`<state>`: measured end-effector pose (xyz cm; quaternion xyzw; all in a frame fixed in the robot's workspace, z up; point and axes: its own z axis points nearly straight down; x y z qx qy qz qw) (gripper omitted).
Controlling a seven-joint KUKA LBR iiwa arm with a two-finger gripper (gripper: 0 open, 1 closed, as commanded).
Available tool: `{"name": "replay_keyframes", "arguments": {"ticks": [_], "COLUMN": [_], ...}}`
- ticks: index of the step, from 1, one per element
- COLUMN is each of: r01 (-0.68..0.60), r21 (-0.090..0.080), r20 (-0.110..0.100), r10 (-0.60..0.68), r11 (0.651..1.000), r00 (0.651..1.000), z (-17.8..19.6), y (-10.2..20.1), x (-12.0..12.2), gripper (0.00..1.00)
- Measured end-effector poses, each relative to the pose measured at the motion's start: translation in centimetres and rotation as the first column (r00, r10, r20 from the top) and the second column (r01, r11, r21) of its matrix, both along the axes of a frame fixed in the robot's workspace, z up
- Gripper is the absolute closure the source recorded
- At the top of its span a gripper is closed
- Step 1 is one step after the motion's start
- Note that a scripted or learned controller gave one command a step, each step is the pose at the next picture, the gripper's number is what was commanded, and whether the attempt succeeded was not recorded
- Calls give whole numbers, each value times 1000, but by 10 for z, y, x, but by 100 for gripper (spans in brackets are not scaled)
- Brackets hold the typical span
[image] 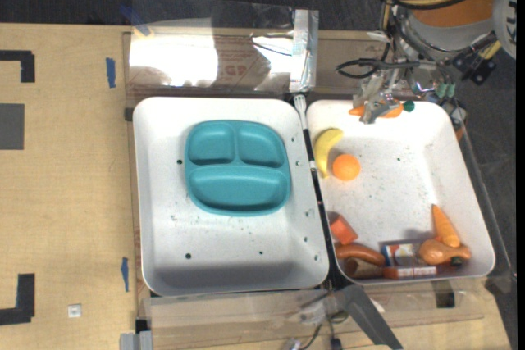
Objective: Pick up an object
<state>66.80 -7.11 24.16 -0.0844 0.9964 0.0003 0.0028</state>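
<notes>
The hand (pixel 376 104) hangs over the right bin's (pixel 467 176) far rim; its grip state cannot be told. One orange ball (pixel 346 167) touches one banana (pixel 326 149), whose long axis runs near-to-far, by open floor. Two carrots (pixel 445 226) crowd the near edge. One teal tray (pixel 238 168) occupies the left bin (pixel 156 201).
</notes>
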Motion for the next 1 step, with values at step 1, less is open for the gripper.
{"name": "replay_keyframes", "arguments": {"ticks": [1], "r01": [1], "r21": [1], "r20": [13], "r10": [-1], "r11": [1000], "r00": [1000], "z": [15], "y": [1], "x": [2], "gripper": [100]}}
